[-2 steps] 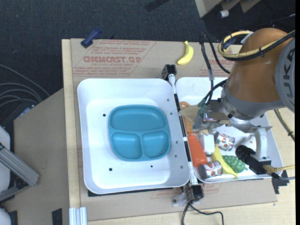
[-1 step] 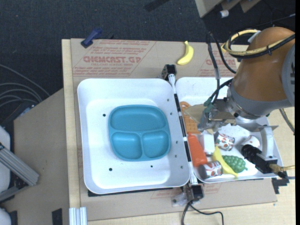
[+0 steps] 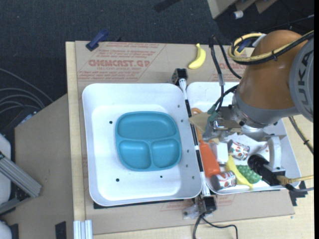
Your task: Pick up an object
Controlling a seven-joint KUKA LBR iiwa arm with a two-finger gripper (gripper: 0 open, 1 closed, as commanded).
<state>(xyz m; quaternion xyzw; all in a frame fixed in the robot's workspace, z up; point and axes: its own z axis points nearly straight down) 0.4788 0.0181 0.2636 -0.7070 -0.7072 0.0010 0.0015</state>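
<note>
The right bin (image 3: 199, 91) holds a jumble of small things. An orange carrot-like stick (image 3: 209, 158) lies along its left wall. A red-and-white can (image 3: 239, 150) lies near the middle, and a second one (image 3: 227, 179) sits at the front edge. A yellow piece (image 3: 233, 169) and a green knobbly piece (image 3: 248, 173) lie side by side at the front. My gripper (image 3: 216, 123) hangs low over the left half of this bin, just above and behind the carrot stick. The bulky orange and grey wrist hides the back of the bin.
The left bin (image 3: 94, 133) holds a blue divided plate (image 3: 148, 139). A yellow banana (image 3: 198, 58) and a blue object (image 3: 96, 40) lie on the cardboard behind the bins. A white upright piece (image 3: 273, 151) stands at the right bin's right side.
</note>
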